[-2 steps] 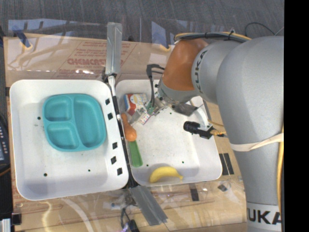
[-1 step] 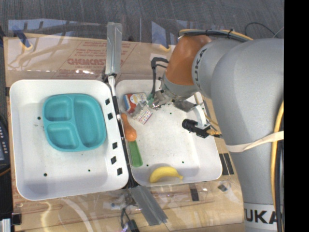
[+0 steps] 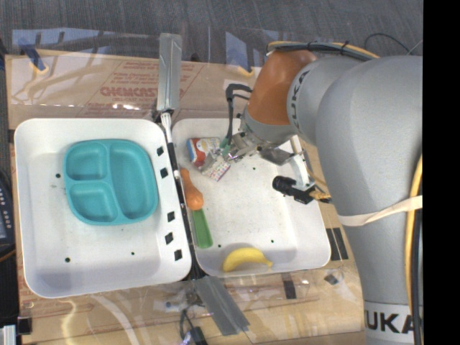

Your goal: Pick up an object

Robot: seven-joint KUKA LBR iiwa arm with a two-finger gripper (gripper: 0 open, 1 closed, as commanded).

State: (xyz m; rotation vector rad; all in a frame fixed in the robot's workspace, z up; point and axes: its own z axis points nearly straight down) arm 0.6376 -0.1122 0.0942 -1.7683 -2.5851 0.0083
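In the right bin [image 3: 302,236] a small red, white and blue packet [image 3: 201,151] lies at the far left corner, with a pale crinkled wrapper [image 3: 215,167] beside it. My gripper [image 3: 231,149] reaches down from the orange-banded wrist [image 3: 277,95] and sits right against the packet's right side. An orange carrot [image 3: 192,192] and a green stick-shaped piece [image 3: 201,228] lie along the bin's left wall. A yellow banana [image 3: 246,259] rests at the near edge.
The left bin [image 3: 36,257] holds a teal divided plate [image 3: 111,180]. The bulky grey arm [image 3: 366,157] covers the right bin's right side. A black fitting [image 3: 291,187] juts from the arm over the bin floor. Cardboard lines the bench behind the bins.
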